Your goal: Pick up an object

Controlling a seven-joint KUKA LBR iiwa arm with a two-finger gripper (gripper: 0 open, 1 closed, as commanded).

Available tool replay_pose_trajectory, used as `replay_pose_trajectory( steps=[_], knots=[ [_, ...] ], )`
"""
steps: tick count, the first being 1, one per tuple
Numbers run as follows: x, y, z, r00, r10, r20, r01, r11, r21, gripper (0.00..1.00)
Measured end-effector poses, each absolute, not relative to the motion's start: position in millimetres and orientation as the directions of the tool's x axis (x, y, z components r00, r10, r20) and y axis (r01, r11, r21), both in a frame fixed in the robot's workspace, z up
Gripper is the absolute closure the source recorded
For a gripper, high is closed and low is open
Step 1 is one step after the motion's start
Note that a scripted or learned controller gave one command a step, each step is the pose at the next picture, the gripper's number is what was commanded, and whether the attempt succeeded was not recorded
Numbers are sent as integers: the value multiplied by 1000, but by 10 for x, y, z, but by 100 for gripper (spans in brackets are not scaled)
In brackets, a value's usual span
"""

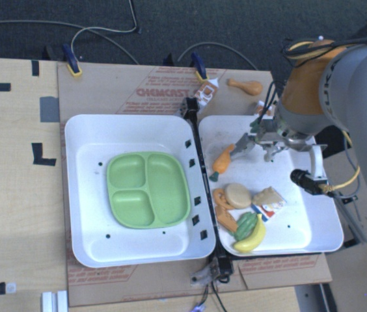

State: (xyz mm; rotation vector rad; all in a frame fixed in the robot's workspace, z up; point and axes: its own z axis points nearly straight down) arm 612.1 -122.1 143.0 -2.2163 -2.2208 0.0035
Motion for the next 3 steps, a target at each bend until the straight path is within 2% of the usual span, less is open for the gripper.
replay_pose_trajectory(
  steps=[1, 2, 3],
  knots=[
    [6330, -981, 860, -3, 1000, 0, 1000, 3, 5, 0],
    [6441, -959, 855, -2, 1000, -1, 1000, 2, 1, 0],
    [6444, -955, 959, -2, 1000, 0, 1000, 2, 2, 100]
  ],
)
